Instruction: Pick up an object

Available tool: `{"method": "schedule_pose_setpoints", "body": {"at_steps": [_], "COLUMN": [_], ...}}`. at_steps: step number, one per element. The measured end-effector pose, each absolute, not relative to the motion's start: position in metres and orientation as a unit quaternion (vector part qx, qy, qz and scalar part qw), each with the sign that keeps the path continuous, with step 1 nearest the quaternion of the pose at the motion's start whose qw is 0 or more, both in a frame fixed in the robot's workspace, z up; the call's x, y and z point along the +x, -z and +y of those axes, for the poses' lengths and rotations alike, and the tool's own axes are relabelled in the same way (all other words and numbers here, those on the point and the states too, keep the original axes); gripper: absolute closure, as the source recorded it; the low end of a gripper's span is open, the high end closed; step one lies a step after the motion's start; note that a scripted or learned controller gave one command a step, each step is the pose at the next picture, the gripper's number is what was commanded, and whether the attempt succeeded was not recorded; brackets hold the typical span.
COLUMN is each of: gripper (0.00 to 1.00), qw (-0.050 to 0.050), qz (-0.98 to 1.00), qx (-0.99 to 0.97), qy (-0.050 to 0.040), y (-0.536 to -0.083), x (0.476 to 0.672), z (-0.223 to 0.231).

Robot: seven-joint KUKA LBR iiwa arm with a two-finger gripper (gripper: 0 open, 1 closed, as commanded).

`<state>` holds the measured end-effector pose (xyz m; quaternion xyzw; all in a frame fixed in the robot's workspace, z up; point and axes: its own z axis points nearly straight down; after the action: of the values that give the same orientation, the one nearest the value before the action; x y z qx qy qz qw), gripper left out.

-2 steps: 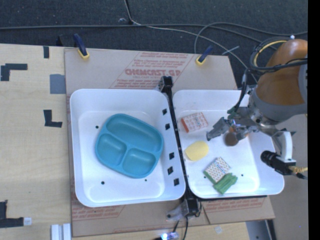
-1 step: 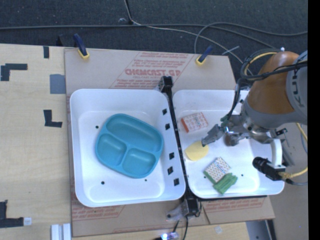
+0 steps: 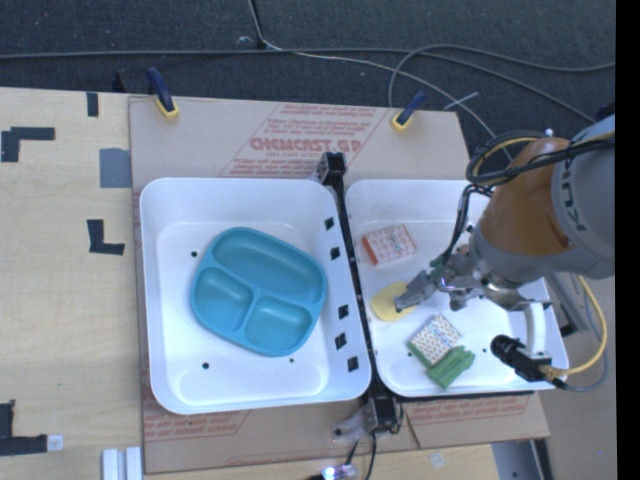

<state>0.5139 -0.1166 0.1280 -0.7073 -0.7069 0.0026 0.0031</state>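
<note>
Now, claw (image 3: 408,296): low in right bin (image 3: 520,383), fingers' state cannot be told, tip over yellow object (image 3: 383,305).
Left bin (image 3: 160,268): blue divided plate (image 3: 258,290), centred.
Right bin's near edge: patterned packet (image 3: 434,339), green object (image 3: 451,366).

We count two white bins (image 3: 165,268) (image 3: 400,196), one blue plate (image 3: 259,290) with three parts, one orange-and-white packet (image 3: 388,244), one yellow thing (image 3: 386,304), one checked packet (image 3: 434,339), one green thing (image 3: 450,367) — and two clamps (image 3: 160,92) (image 3: 407,115).
</note>
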Motion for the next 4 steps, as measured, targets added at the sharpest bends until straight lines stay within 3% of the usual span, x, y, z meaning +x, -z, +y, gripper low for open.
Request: {"method": "schedule_pose_setpoints", "body": {"at_steps": [1,2,4], "gripper": [0.0,1.0,1.0], "qw": [0.0,-0.001,-0.002], "qz": [-0.707,-0.707,-0.708], "qx": [-0.707,-0.707,-0.707], "qy": [-0.0002,0.0002,0.0011], "y": [-0.084,-0.096,-0.207], "x": [0.514,0.515,0.512], "z": [-0.116,-0.116,-0.124]}}
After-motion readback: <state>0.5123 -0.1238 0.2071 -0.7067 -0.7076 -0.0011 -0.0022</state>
